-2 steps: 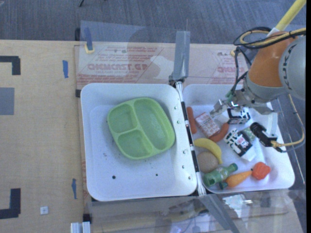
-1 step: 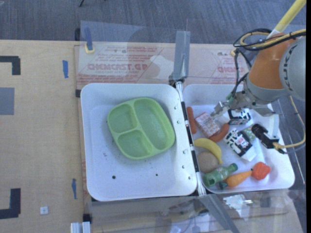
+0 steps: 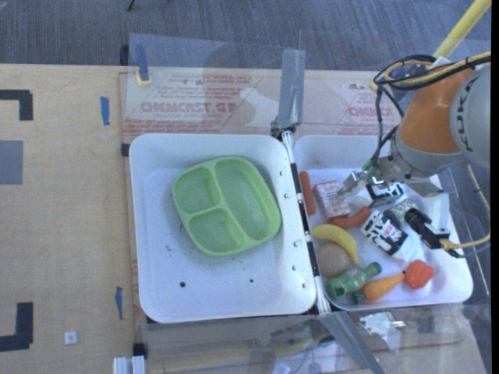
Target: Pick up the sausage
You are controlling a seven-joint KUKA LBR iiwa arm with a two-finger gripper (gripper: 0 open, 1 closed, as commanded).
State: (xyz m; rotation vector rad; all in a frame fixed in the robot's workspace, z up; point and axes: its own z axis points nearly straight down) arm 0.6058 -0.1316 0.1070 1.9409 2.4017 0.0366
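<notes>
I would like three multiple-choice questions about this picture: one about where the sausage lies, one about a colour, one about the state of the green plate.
1. Where is the sausage?
A. In the right bin, by its left wall
B. On the green plate
C. On the wooden bench

2. What colour is the divided plate?
A. Red
B. Green
C. Blue

3. What lies on the divided plate?
A. A banana
B. A carrot
C. No food

Answers:
1. A: the reddish sausage lies along the left wall of the right bin, beside the divider.
2. B: the plate in the left bin is light green.
3. C: its three compartments hold nothing; the banana and carrot lie in the right bin.
</notes>
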